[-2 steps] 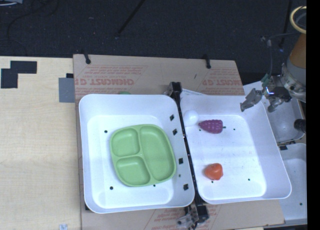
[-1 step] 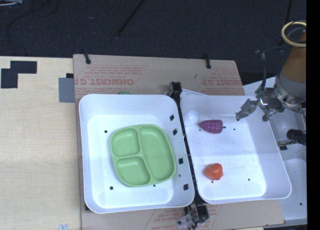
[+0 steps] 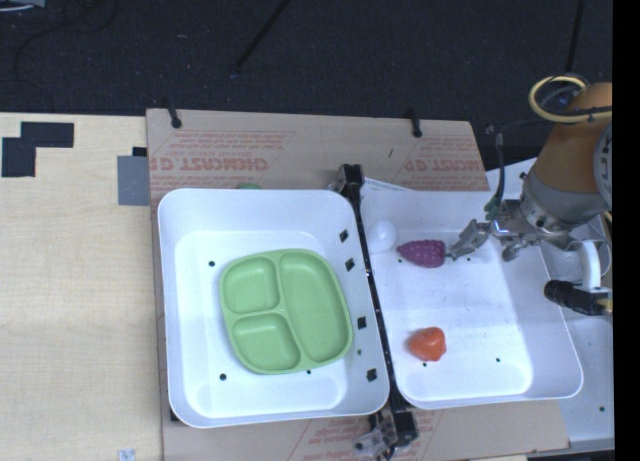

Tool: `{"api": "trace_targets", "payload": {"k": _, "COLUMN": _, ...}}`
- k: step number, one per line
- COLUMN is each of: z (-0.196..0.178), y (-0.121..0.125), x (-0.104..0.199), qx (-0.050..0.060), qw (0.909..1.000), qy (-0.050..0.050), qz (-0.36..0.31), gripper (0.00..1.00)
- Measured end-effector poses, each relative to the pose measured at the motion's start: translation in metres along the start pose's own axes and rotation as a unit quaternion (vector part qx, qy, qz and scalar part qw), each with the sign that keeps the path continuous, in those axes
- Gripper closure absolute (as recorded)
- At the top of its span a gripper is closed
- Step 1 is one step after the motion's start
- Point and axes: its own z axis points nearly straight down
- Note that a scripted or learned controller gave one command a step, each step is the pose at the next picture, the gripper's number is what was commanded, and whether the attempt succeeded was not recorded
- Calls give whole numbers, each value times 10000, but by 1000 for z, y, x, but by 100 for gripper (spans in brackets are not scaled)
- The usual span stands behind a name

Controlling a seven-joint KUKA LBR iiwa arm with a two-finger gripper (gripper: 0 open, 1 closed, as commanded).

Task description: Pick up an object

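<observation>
In the right bin (image 3: 540, 369) lie a purple bunch of grapes (image 3: 421, 252) near the back left, a red-orange fruit (image 3: 427, 343) toward the front, and a small white round object (image 3: 381, 236) by the left wall. My gripper (image 3: 490, 246) hangs over the bin's back right part, just to the right of the grapes. Its fingers are spread open, and one fingertip (image 3: 466, 243) is close to the grapes. Nothing sits between the fingers.
The left bin (image 3: 190, 249) holds a green divided plate (image 3: 285, 309). A black clamp strip (image 3: 362, 279) runs between the two bins. Cardboard (image 3: 300, 154) lies under and behind both. A black part of the arm (image 3: 575, 296) juts over the right bin's right rim.
</observation>
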Motion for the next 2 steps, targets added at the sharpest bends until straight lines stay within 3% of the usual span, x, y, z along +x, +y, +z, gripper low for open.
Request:
{"api": "trace_targets", "payload": {"k": 1, "z": 53, "y": 0, "x": 1, "qx": -5, "qw": 10000, "qy": -4, "qz": 6, "gripper": 0}}
{"api": "trace_targets", "payload": {"k": 2, "z": 40, "y": 0, "x": 1, "qx": -19, "qw": 10000, "qy": -9, "qz": 11, "gripper": 100}}
